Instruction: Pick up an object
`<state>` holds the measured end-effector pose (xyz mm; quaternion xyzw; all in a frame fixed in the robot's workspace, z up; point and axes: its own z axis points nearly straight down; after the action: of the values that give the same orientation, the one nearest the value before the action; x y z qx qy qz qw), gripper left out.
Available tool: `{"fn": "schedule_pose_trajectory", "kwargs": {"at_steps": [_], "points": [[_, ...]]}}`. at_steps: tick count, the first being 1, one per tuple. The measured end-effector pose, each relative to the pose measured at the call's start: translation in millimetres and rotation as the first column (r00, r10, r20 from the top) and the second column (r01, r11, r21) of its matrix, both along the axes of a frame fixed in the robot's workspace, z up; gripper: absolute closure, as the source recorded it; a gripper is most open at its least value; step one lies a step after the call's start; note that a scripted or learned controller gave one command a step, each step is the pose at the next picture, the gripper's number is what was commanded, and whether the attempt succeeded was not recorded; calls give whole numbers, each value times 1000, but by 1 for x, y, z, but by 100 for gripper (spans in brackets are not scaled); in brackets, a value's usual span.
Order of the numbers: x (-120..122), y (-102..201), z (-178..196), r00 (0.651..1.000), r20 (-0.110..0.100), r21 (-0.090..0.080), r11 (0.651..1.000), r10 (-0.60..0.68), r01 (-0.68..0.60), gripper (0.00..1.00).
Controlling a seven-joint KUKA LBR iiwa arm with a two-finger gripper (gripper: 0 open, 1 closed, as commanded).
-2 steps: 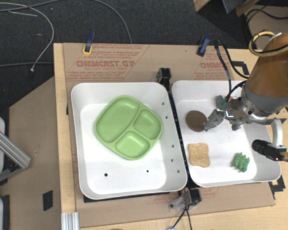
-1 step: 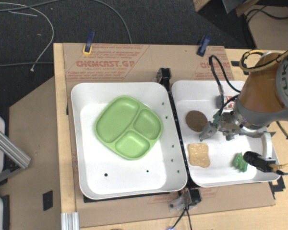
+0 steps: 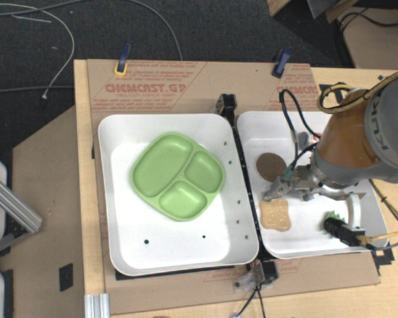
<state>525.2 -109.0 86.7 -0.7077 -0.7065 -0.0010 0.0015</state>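
In the right bin (image 3: 305,245) a brown round disc (image 3: 270,165) lies near the left wall, with a tan slice of bread (image 3: 276,215) lying flat just in front of it. A small green piece (image 3: 333,216) sits toward the bin's front right. My gripper (image 3: 286,189) is low over the right bin, between the brown disc and the bread and just above the bread's far edge. Nothing is visibly held in it. The grey arm with its orange band (image 3: 348,141) covers the right half of this bin.
The left bin (image 3: 119,244) holds a green divided plate (image 3: 178,175) at its centre. A black divider strip (image 3: 242,177) runs between the two bins. Blue clamps (image 3: 123,57) hold the cardboard at the back edge.
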Motion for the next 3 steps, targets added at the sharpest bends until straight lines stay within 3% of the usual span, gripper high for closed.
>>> {"fn": "schedule_pose_trajectory", "kwargs": {"at_steps": [1,3], "points": [[2,0,15,1000,8,-2,1000,1,-1,100],[4,0,105,1000,5,-4,1000,2,-2,100]]}}
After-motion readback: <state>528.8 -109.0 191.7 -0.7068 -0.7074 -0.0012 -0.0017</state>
